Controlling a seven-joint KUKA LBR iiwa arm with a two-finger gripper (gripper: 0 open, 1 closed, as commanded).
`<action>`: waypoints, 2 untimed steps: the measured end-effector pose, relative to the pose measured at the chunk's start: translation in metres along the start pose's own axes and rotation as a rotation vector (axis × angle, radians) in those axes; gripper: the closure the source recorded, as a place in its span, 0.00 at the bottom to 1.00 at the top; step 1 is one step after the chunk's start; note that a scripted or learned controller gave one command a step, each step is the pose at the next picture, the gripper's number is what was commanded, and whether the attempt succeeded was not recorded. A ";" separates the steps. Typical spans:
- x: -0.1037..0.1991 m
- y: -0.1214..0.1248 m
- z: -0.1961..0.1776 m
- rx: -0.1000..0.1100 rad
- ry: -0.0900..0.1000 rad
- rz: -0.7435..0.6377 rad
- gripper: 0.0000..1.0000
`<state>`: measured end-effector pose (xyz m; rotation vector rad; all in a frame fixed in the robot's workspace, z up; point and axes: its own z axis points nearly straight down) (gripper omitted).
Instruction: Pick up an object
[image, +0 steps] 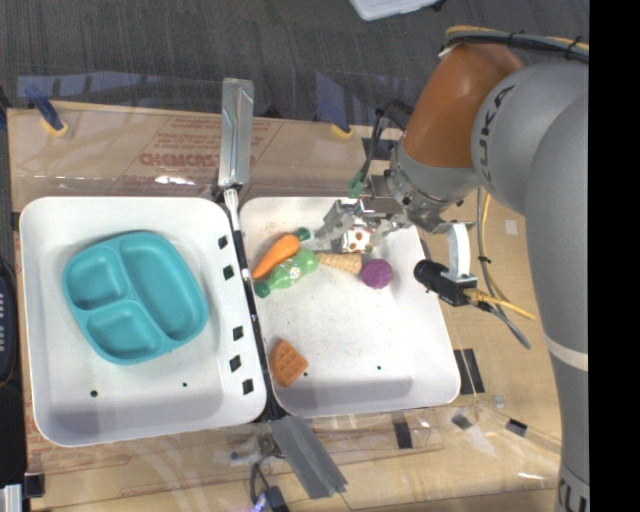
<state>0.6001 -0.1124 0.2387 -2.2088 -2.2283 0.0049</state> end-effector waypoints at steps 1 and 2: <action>0.015 0.056 0.134 0.004 0.001 0.223 0.00; 0.015 0.058 0.119 -0.003 0.001 0.218 1.00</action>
